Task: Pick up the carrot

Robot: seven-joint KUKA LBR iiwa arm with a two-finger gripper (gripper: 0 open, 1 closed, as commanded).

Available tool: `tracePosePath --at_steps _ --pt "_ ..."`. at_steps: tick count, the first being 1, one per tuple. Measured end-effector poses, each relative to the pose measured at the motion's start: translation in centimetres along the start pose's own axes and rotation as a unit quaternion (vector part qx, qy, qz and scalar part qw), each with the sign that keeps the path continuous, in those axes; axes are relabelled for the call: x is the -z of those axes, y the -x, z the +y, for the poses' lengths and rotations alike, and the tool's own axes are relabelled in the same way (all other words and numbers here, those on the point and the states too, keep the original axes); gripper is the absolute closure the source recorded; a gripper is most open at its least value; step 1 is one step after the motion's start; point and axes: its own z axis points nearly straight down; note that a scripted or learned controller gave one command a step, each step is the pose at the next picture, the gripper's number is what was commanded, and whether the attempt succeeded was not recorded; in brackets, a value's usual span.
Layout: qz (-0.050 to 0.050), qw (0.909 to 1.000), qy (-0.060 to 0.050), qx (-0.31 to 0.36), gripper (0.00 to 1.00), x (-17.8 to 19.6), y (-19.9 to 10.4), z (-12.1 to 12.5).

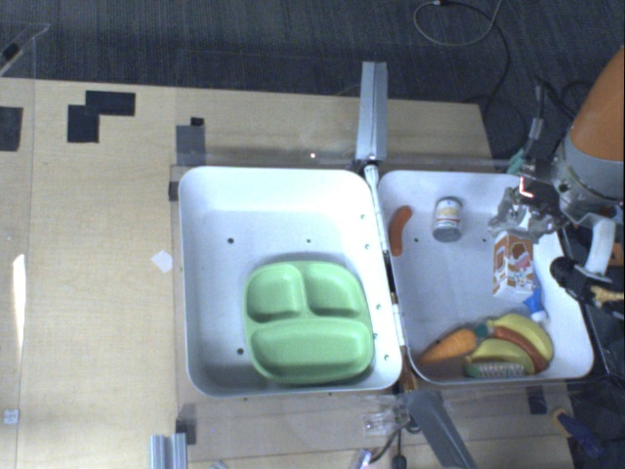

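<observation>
We see the carrot [449,345], orange with a green top, lying in the right bin's [422,191] near corner beside the bananas [518,337]. The hand [518,213] hangs at the bin's far right; we cannot tell its opening.

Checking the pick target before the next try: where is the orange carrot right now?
The orange carrot lies in the right white bin, near its front left corner, its tip touching the yellow bananas to its right.
</observation>
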Motion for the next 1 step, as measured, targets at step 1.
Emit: tracePosePath --at_steps 1 --pt "0.0 0.9982 0.001 0.059 1.0 16.46 8.82 0.32"
